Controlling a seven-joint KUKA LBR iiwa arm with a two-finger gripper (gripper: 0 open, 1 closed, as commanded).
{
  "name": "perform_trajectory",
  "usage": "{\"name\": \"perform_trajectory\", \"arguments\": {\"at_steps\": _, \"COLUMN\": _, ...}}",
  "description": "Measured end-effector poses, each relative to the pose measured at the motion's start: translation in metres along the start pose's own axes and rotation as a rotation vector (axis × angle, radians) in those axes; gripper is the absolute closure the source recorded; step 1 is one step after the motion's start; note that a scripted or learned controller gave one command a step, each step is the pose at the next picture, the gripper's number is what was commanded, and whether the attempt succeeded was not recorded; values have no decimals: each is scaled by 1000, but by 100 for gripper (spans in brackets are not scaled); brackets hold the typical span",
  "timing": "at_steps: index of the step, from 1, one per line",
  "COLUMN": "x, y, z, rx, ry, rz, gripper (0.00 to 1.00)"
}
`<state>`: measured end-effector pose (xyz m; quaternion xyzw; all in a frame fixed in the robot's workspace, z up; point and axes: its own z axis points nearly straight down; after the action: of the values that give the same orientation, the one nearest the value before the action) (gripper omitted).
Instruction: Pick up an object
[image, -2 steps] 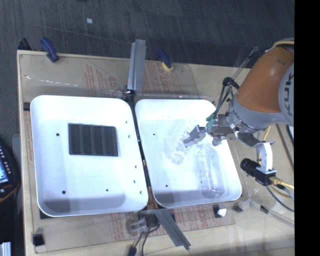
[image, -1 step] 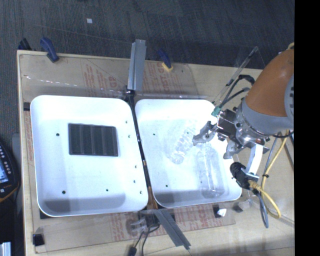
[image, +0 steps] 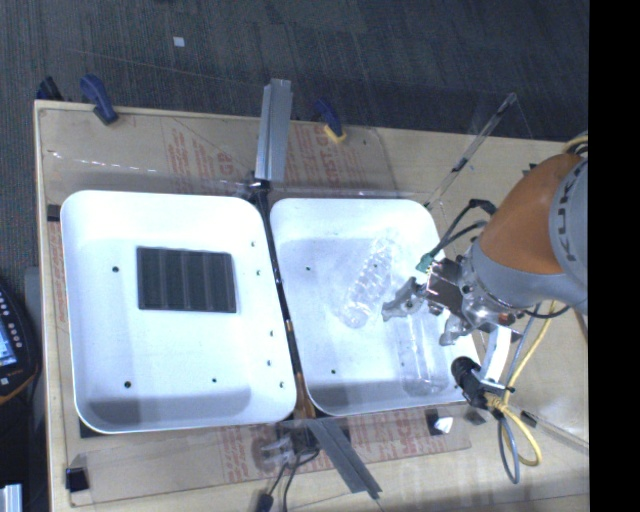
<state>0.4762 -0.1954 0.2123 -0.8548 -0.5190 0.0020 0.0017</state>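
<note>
— Where do things sit from your gripper (image: 412, 300)?

— I hang over the right bin (image: 310, 340), near its right wall. A bottle (image: 368, 280) lies in that bin just to my left, tilted. A second bottle (image: 418, 362) lies just below me, toward the bin's near edge.

— And the other bin?

— The left bin (image: 90, 300) sits well to my left, touching the right one along their shared side. A slatted block (image: 187, 279) lies in its middle.
</note>
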Motion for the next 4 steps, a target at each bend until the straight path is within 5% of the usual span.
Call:
{"name": "perform_trajectory", "arguments": {"at_steps": 1, "x": 1, "y": 1, "z": -10, "rx": 0, "ry": 0, "rz": -5, "gripper": 100}}
{"name": "perform_trajectory", "arguments": {"at_steps": 2, "x": 75, "y": 27, "z": 1, "rx": -1, "ry": 1, "rz": 74, "gripper": 100}}
{"name": "perform_trajectory", "arguments": {"at_steps": 3, "x": 82, "y": 48, "z": -128, "rx": -6, "ry": 1, "rz": -347, "gripper": 100}}
{"name": "perform_trajectory", "arguments": {"at_steps": 4, "x": 82, "y": 48, "z": -128, "rx": -5, "ry": 1, "rz": -346, "gripper": 0}}
